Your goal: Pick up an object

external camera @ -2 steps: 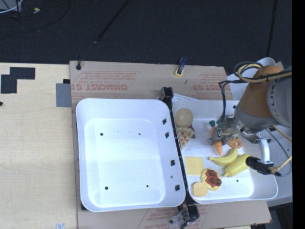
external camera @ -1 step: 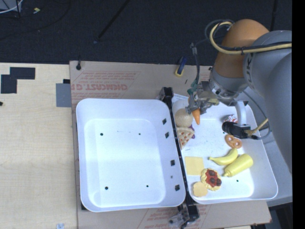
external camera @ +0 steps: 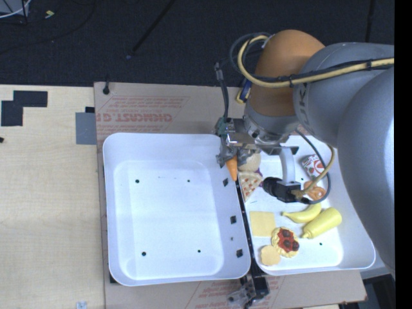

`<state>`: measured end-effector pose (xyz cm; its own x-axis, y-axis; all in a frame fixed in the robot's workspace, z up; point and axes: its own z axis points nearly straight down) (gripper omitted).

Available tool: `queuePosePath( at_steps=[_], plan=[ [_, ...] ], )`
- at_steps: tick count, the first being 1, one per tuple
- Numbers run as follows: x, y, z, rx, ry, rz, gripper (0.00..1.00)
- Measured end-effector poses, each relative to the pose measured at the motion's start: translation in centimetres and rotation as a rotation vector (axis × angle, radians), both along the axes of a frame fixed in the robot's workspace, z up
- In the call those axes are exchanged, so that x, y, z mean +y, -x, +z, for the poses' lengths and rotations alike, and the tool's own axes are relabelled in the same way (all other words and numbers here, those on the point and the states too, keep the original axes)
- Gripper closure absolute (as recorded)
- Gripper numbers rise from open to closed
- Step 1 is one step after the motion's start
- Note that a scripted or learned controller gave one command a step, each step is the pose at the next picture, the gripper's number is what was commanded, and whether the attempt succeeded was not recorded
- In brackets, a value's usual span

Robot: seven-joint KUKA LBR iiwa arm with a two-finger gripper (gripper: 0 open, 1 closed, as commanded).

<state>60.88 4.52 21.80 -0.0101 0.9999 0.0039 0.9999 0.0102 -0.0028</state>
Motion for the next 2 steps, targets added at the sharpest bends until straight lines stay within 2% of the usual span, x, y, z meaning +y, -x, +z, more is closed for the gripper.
queuePosePath(
  at_steps=[1,2],
  plan=[
    [5.2,1.0,4.9,-0.003,0.001,-0.004,1.0],
    [15.6,2.0,8.4,-0.002,-0.001,0.001,1.0]
  ],
)
